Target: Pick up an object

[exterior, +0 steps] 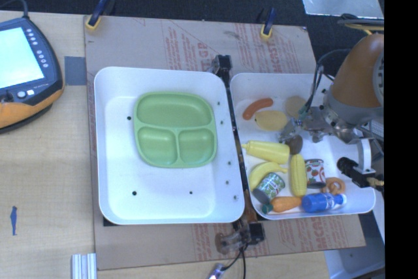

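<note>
The right bin holds a pile of toy foods. A red sausage, a pale yellow potato and a tan piece lie at its far end. A yellow bottle, a banana, a corn cob and a small can fill the middle. My gripper hangs low over the bin, just right of the potato and above the corn's far tip. Nothing shows as held in it.
A green can, a carrot, a blue bottle and a pretzel crowd the right bin's near edge. The left bin carries a green divided plate. A teach pendant lies at far left.
</note>
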Robot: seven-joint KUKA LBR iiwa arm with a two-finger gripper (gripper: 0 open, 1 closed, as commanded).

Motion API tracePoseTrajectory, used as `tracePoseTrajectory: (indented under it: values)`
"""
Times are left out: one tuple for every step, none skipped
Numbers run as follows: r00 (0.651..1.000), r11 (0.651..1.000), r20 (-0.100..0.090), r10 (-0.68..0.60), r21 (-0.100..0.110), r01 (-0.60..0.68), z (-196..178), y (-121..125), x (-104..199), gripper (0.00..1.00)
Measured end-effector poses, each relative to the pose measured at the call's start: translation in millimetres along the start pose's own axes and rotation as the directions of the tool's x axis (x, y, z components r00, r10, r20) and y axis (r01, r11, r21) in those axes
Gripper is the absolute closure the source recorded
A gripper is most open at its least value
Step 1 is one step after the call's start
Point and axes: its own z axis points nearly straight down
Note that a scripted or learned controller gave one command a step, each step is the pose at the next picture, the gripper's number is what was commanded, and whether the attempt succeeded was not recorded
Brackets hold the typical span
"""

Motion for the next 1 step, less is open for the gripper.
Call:
tracePoseTrajectory:
  values:
    - [1.0, 1.0, 0.002, -0.004, 0.001, 0.004, -10.9, 0.5, -1.0, 1.0]
